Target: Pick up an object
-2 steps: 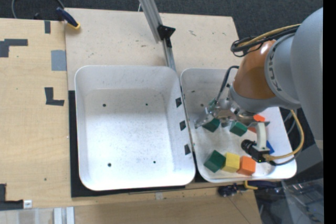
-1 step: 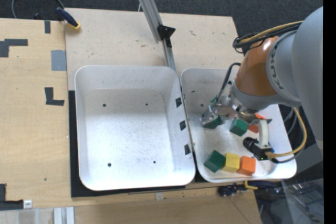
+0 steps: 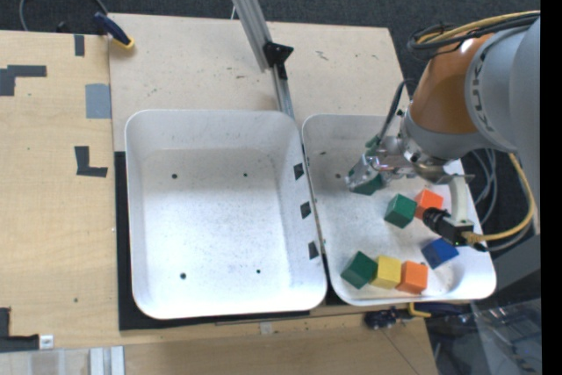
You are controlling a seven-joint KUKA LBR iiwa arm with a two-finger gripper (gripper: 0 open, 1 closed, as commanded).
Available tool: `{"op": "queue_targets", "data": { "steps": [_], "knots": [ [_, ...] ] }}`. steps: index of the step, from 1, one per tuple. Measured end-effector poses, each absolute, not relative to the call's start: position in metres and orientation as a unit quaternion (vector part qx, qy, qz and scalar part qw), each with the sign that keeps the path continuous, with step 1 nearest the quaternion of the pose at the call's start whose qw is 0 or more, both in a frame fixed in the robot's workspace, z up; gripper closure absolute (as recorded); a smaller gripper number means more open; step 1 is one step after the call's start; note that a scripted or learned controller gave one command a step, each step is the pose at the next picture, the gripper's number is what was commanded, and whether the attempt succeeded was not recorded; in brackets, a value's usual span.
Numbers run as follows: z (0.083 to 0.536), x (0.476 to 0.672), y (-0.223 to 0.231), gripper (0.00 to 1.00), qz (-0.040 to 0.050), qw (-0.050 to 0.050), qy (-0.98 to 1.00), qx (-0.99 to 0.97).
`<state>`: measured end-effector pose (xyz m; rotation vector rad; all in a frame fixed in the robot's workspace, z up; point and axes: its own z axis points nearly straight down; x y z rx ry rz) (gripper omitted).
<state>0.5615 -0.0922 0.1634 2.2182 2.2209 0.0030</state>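
End effector (image 3: 369, 174) touches a dark green block (image 3: 370, 184) in the right bin (image 3: 329, 145).

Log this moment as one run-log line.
gripper: low in right bin, green block at fingertips, grasp unconfirmed | remaining blocks: green, orange, blue, green-yellow-orange row | left bin

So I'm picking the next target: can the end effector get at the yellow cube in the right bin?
Probably yes. The yellow cube lies uncovered from above, though wedged between a green cube and an orange cube, leaving its sides crowded.
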Motion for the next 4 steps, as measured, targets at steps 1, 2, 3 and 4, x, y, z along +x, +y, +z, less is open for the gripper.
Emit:
{"op": "queue_targets", "data": {
  "steps": [1,2,3,4],
  "knots": [
    [0.216,0.562,-0.092,1.0,0.001,0.001,0.708,0.707],
    [0.225,0.576,-0.037,1.0,0.0005,-0.001,0.71,0.705],
    [0.232,0.572,0.019,1.0,0.0002,-0.001,0.71,0.704],
    [0.221,0.574,0.073,1.0,-0.0011,-0.002,0.71,0.705]
  ]
}}
